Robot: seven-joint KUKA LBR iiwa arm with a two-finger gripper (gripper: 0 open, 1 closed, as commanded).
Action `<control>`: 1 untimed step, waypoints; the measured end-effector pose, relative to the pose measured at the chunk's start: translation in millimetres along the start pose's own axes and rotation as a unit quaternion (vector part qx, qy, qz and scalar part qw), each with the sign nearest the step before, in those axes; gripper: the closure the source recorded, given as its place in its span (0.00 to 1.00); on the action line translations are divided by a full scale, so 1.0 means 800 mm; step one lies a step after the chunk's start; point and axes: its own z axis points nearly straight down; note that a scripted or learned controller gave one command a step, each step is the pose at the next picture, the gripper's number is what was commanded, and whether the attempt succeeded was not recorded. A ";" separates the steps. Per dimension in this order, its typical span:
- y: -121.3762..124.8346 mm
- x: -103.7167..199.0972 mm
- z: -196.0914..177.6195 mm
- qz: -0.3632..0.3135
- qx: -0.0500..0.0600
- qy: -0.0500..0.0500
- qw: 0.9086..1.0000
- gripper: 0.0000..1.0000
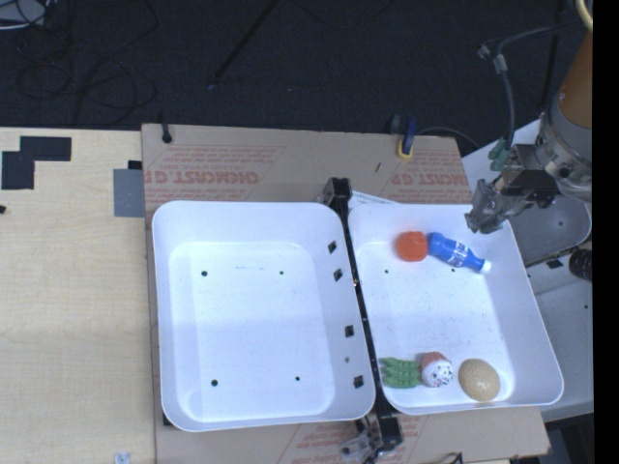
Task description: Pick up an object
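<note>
Right bin (527, 307), white, shallow: four items.
- Orange ball (411, 246), far half of the bin, near the divider side.
- Blue bottle (455, 252) with white cap, lying on its side just beside the ball, cap pointing toward the bin's right wall.
- Green leafy toy (398, 372), near edge, close to the divider.
- White-and-red round piece (435, 370), touching or nearly touching the green toy.
- Tan egg-shaped object (479, 379), just beside the round piece, near corner.

Left bin (174, 259), white, shallow, beside the right bin on brown cardboard (242, 167) over the table (68, 288).

My gripper (484, 216): above the far right corner of the right bin, apart from every item, nearest the blue bottle. Whether my fingers are spread or pressed together, I cannot tell; nothing is visibly between them.
</note>
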 end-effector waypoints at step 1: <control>-0.030 0.029 -0.021 0.000 0.001 0.000 1.000 1.00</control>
